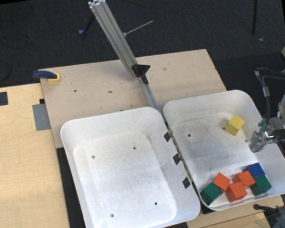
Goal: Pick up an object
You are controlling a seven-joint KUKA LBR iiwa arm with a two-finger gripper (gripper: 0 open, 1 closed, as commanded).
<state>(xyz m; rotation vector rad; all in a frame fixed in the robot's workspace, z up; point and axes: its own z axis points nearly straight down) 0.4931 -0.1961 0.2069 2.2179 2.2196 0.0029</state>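
Nearest the camera, in the right bin's (247, 100) front corner, six blocks sit bunched: green block (211, 193), three orange blocks (234, 185), blue block (256, 169) and a dark green block (261, 187). They touch or nearly touch, probably because the shallow floor lets them slide together toward the low corner; tight packing leaves little room for fingers to drop on either side of any one. The left bin (83, 147) lies beside it on the desk (95, 86), the two rims meeting along a clipped seam. Further back, the gripper (258, 141) hangs at the right bin's right rim, low, with no block under it; nothing sits between the fingers, and whether they are spread or pressed together I cannot tell. Beyond it, the yellow block (234, 125) lies alone, near the gripper, clear on all sides. Judgement: the easiest candidate. Farthest back, a slanted metal rail (117, 37) rises from the desk.
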